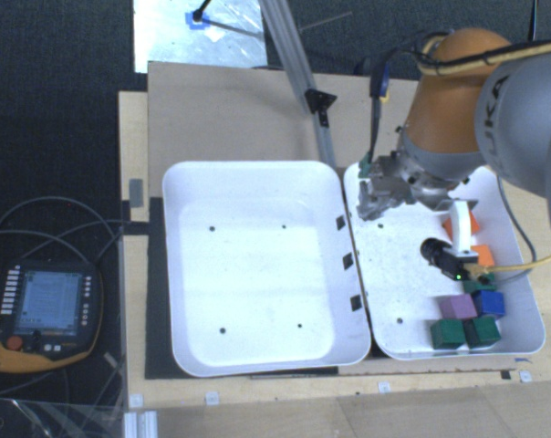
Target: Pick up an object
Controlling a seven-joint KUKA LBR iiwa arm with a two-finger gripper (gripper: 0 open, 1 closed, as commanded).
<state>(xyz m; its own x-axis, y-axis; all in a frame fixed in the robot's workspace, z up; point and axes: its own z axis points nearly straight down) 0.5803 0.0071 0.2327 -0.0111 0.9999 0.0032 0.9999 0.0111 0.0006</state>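
bench [239, 108] | left bin [248, 181] | right bin [394, 272] | possibly dark mat beneath

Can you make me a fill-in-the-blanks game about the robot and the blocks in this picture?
1. All the blocks lie in the ____ bin.
2. The block right beside the purple block on its right is ____.
3. The gripper hangs over the ____ end of the bin that holds the blocks.
4. The band above the robot's wrist is ____.

Missing words: right; blue; far; orange
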